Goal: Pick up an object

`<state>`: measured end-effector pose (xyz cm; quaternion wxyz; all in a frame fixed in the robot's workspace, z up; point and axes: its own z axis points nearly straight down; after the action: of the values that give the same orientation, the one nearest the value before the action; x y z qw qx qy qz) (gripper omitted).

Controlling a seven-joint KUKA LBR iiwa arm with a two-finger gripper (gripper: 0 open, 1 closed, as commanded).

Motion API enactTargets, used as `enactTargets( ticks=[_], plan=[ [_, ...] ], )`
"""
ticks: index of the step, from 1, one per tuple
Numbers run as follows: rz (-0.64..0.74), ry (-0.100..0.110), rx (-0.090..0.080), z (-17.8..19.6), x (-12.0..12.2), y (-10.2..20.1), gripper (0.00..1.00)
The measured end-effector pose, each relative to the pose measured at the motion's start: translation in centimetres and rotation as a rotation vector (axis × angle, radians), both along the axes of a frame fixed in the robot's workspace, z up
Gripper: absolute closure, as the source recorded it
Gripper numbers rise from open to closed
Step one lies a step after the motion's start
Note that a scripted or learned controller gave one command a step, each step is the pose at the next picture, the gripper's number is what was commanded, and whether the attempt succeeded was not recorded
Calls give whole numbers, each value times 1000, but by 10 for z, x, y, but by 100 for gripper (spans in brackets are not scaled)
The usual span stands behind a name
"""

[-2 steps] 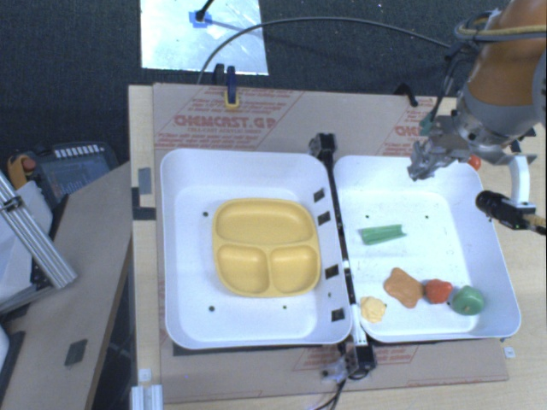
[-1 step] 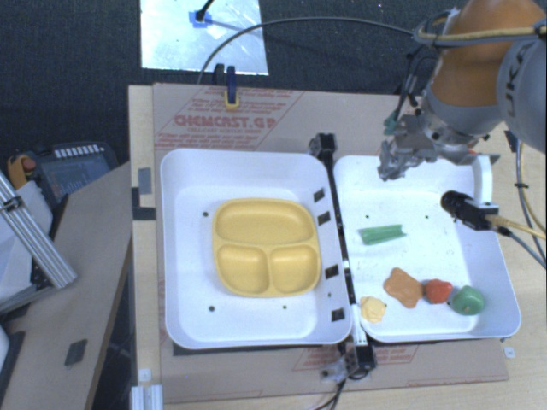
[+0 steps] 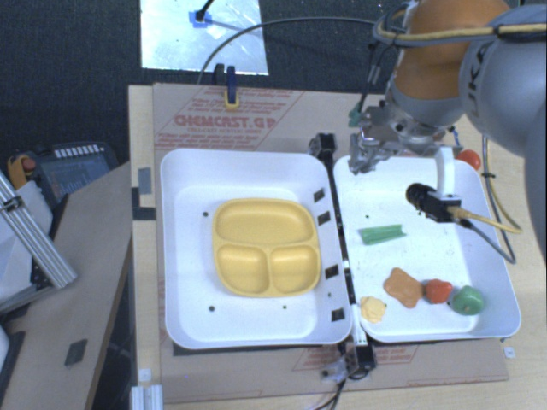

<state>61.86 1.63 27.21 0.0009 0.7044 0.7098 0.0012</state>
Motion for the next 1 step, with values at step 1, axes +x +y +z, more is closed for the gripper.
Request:
enactTargets(
  ticks=[1],
  plan=[
    [1, 2, 1, -17, 3, 43, 100]
  ],
)
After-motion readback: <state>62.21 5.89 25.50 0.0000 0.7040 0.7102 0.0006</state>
